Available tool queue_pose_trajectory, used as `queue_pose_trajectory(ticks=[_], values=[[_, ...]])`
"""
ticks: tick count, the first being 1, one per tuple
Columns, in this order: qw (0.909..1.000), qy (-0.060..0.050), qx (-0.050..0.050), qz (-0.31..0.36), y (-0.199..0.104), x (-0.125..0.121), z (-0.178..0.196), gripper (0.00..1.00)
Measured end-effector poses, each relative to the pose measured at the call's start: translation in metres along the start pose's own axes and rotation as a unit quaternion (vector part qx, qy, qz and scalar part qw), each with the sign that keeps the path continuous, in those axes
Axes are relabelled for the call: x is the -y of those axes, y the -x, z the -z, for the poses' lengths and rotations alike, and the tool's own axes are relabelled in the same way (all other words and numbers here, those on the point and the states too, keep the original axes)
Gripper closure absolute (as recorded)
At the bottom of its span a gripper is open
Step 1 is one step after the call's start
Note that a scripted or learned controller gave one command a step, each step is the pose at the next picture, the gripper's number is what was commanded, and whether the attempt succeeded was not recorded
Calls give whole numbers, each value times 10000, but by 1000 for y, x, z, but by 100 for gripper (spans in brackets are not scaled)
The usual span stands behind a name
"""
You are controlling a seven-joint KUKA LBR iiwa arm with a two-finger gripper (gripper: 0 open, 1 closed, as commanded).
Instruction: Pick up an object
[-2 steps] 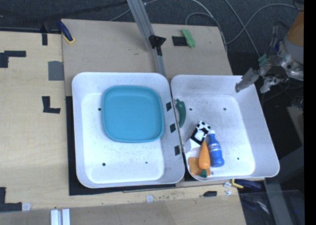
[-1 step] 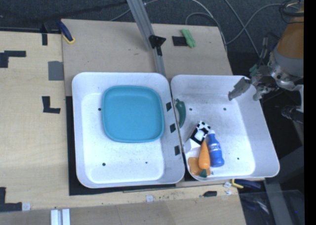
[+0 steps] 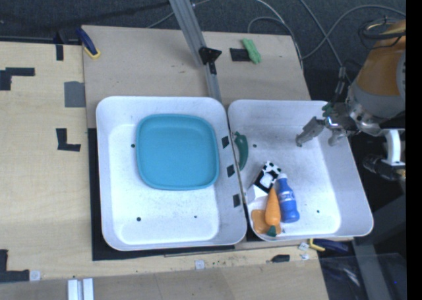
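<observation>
1. Nearest to me, at the near edge of the right bin (image 3: 343,180), I see a small pile of toys. An orange carrot (image 3: 272,213) lies there, and a blue bottle (image 3: 285,201) lies right beside it on its right side. They look like they touch.
2. Just behind those two sits a little black and white toy (image 3: 268,175). It is next to the top of the bottle. I think any of these three would be good to pick.
3. A bit farther and to the left, a dark green thing (image 3: 241,149) rests by the wall between the two bins. I can't tell what it is.
4. In the left bin (image 3: 119,160) lies a big blue plate (image 3: 177,151), flat in the middle.
5. Farther back on the right, my gripper (image 3: 319,131) hangs over the far right part of the right bin. Its two fingers are spread apart, and nothing is between them. It is well apart from the pile of toys.
6. So I think the job has hardly started. Nothing is picked up yet. I would need to bring the gripper nearer and to the left, go down over one toy, close on it, and lift.
</observation>
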State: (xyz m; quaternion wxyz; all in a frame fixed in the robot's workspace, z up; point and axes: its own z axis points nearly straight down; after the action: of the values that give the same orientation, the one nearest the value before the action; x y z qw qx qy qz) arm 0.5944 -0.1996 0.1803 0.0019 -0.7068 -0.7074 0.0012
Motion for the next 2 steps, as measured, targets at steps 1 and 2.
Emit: queue_pose_trajectory(ticks=[1,2], values=[[10000,-8,-2,-1,-1,8,-61,0],[10000,18,6,2,-1,7,-47,100]])
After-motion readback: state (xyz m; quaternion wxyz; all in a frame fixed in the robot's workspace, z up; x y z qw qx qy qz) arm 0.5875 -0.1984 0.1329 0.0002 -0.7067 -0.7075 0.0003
